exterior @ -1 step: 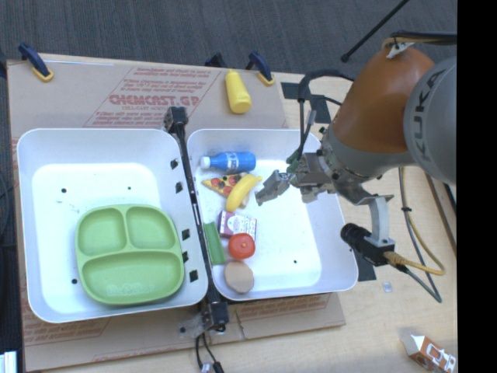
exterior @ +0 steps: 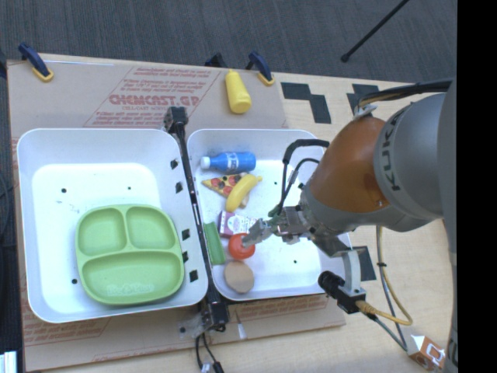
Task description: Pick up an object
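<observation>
Grey and orange, the arm [exterior: 373, 177] is seen reaching into the right bin [exterior: 299, 142], its claw [exterior: 250, 239] lowered at a red tomato [exterior: 241, 247]; whether the claw is open or closed cannot be told. A purple packet [exterior: 231, 224] lies just beside, a banana [exterior: 242, 190] above, a tan ball [exterior: 238, 277] below. A green tray [exterior: 128, 255] is held by the left bin [exterior: 46, 162].

A robotics lab: clamped cardboard bench [exterior: 155, 92], white bins [exterior: 31, 208], toy food.
</observation>
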